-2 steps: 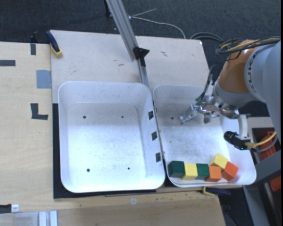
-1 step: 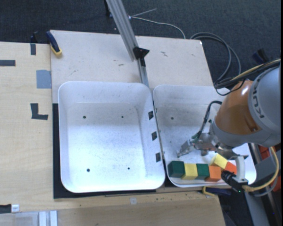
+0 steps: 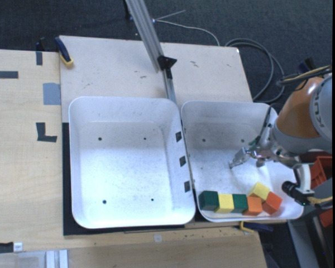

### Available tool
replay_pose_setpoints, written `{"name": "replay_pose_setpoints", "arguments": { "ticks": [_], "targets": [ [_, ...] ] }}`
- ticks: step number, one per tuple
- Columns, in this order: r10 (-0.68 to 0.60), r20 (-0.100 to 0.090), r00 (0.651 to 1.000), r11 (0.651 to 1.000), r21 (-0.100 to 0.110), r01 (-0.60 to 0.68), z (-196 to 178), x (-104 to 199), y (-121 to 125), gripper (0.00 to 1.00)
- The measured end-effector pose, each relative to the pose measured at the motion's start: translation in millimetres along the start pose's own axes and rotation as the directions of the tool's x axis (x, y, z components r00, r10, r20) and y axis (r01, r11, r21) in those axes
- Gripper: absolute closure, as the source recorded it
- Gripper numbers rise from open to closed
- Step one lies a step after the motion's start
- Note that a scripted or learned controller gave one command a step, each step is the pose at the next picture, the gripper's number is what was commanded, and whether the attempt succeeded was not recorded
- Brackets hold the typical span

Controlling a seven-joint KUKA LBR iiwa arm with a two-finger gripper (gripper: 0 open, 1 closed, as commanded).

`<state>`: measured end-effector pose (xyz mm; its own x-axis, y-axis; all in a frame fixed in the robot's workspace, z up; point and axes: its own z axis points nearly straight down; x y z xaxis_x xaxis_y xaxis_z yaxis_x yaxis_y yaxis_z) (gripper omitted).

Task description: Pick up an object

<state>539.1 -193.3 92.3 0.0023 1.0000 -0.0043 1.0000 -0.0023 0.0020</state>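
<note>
From the overhead camera view, I saw the desk point(image 3: 117, 71) carrying two shallow white bins side by side, the left bin point(image 3: 81, 149) and the right bin point(image 3: 212, 116) touching along a shared edge marked with small dark tabs. All the candidate objects sat in the right bin, packed along its rim at about six o'clock: a dark green block point(image 3: 209, 200), a yellow block point(image 3: 225, 203), a second green block point(image 3: 239, 202), an orange block point(image 3: 254, 205), another yellow block point(image 3: 261, 191) and a red-orange block point(image 3: 272, 202), most of them touching their neighbours. I judged that the crowding against the wall would leave little room for fingers to slide down around any one block. The arm point(image 3: 301, 116) reached in from three o'clock, and the gripper point(image 3: 247, 156) hung over bare bin floor near the middle of the right bin, well apart from the row and toward twelve o'clock of it. Its fingers looked spread, with nothing between them, so I read it as open and empty, the pick not yet made. A slanted metal post point(image 3: 148, 29) rose from the desk at twelve o'clock.
</note>
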Motion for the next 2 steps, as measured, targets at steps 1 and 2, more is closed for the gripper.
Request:
{"name": "replay_pose_setpoints", "arguments": {
  "ticks": [1, 2],
  "targets": [
    [-0.003, -0.006, 1.000, 1.000, 0.004, 0.003, -9.2, 4.6, -1.4, 1.00],
    [-0.003, -0.005, 1.000, 1.000, 0.005, 0.004, -8.7, 4.6, -1.5, 0.00]
  ]
}}
